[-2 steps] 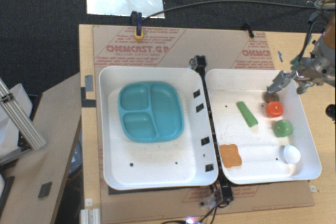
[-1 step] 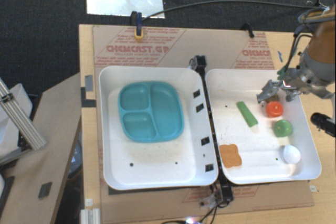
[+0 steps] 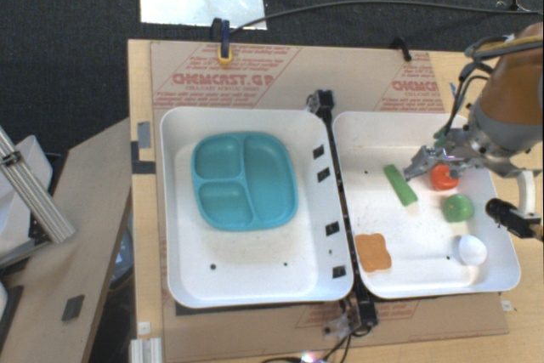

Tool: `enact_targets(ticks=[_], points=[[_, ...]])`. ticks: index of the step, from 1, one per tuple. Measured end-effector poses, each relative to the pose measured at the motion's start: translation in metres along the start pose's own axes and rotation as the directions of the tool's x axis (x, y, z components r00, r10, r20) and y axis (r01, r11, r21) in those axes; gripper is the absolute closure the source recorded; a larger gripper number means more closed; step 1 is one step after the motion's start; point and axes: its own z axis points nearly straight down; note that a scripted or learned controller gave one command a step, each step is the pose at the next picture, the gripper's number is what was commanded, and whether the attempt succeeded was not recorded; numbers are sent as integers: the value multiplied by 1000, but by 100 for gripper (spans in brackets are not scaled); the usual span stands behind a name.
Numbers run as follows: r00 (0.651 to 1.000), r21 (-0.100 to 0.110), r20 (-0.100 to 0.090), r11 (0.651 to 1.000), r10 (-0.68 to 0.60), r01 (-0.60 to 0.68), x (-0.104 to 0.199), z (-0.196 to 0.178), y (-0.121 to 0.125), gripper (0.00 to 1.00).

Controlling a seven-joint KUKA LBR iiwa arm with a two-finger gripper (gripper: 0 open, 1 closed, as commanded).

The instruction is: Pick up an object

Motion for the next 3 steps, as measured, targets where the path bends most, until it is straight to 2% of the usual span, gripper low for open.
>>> enact_targets(ticks=[1, 2, 3], points=[[1000, 1, -1, 1000, 0, 0, 9, 53, -7, 0], [1000, -5, 1, 1000, 0, 0, 8, 39, -5, 100], [1000, -9, 2, 1000, 0, 0, 7, -15, -13, 100]])
